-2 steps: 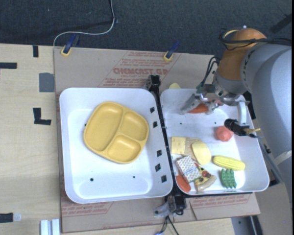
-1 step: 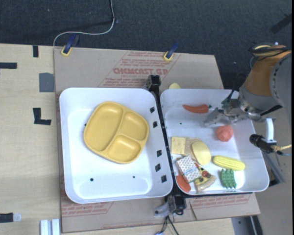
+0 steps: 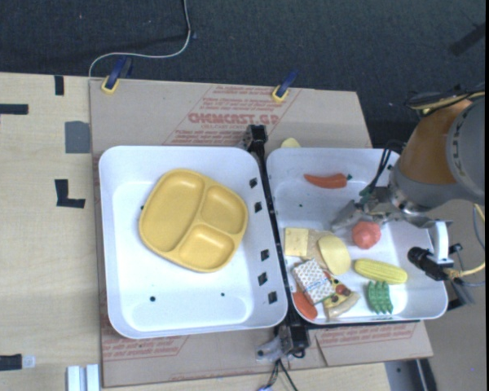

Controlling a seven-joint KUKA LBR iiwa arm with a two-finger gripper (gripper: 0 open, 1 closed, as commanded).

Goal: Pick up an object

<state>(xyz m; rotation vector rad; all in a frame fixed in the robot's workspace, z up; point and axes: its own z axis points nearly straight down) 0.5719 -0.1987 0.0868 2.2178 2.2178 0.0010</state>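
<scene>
Arm reaches in from the right over the right bin (image 3: 416, 300); gripper (image 3: 350, 216) low above the bin floor, fingers apparently spread with nothing between them, though the angle is poor. A red tomato-like ball (image 3: 366, 234) lies just beside the fingertips, red chili pepper (image 3: 327, 181) up toward the far wall, corn cob (image 3: 381, 270), green piece (image 3: 379, 297) and cheese wedge (image 3: 297, 241) nearer the front. Left bin (image 3: 122, 300) holds a yellow divided plate (image 3: 193, 219), well apart from the gripper.
</scene>
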